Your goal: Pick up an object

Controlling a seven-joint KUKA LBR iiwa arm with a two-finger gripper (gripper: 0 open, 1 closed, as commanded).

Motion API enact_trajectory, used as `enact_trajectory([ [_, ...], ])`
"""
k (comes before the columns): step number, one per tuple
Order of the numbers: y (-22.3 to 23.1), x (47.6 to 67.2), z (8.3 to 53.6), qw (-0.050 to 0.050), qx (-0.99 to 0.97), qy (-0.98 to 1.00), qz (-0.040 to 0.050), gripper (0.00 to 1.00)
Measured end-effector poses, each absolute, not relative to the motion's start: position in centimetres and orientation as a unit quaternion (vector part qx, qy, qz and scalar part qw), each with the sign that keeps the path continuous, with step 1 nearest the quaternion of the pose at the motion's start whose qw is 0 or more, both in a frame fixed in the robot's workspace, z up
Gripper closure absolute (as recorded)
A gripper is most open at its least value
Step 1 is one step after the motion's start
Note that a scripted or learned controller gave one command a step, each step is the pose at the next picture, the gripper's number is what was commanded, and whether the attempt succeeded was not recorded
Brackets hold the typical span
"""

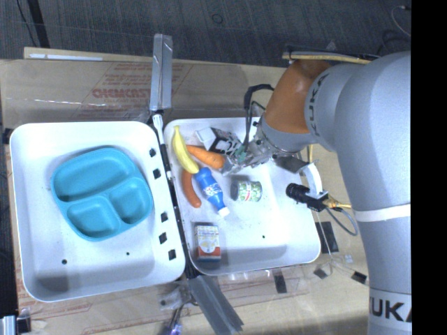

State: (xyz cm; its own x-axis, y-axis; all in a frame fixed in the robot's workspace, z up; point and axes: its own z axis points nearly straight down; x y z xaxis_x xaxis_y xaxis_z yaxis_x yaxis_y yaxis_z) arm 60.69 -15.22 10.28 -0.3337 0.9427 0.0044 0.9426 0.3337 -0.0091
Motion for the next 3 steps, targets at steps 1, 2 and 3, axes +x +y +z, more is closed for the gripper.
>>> enact_trajectory([
  [1, -15.2, 60.7, 10.3, 0.004, -0.577, -0.817, 0.0022, 0.00],
  [2, -13.2, 63.5, 9.4, 0.010, -0.388, -0.922, 0.0105, 0.00],
  [3, -13.0, 63.8, 10.4, 0.005, -0.385, -0.923, 0.0082, 1.00],
])
